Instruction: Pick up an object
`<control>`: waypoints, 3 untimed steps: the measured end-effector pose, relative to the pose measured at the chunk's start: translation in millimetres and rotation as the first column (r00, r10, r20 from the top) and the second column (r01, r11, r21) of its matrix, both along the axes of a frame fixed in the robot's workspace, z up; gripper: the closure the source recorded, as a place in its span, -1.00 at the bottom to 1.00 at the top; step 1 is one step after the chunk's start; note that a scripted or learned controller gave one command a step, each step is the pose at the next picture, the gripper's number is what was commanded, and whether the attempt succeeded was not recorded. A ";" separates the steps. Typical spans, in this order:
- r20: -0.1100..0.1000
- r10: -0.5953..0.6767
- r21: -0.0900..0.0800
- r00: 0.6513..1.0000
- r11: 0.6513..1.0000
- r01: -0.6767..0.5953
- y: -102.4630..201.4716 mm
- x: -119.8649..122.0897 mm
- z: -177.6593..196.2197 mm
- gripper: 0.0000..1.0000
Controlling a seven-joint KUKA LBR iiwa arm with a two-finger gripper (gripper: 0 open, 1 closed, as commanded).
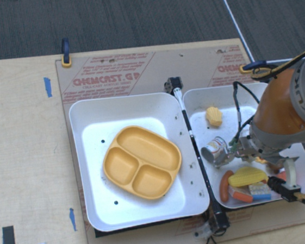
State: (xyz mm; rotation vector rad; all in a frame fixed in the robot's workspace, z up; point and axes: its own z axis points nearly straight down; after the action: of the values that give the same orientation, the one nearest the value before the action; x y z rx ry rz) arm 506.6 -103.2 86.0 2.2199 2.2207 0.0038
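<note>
On the bench we see two shallow white plastic bins side by side. We find the left bin (85, 153) holding a yellow-orange plastic plate with three compartments (142, 162), lying flat at its middle. Over the right bin (194, 100) we see the grey arm with its orange band (285, 112) reaching in from the right. We see its two-finger gripper (236, 150) low in that bin, just beside a small silver metal can (216, 151) lying on its side; whether its fingers are apart or together we cannot tell. Near the front wall we find a yellow toy corn cob (247, 177), a reddish sausage-shaped toy (224, 185) and an orange carrot-like toy (242, 195). Toward the back wall we see a small pale yellow lumpy toy (214, 116), well apart from the gripper.
</note>
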 end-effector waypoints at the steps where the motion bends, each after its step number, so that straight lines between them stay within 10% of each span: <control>1: 0.002 -0.002 -0.002 1.000 1.000 0.002 8.8 -16.2 0.2 -1.00; 3: 0.004 0.000 -0.001 1.000 1.000 0.000 11.0 -24.8 0.3 -1.00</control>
State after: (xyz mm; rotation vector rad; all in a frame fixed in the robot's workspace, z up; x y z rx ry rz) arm 481.8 -92.2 86.3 2.2171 2.2179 0.0075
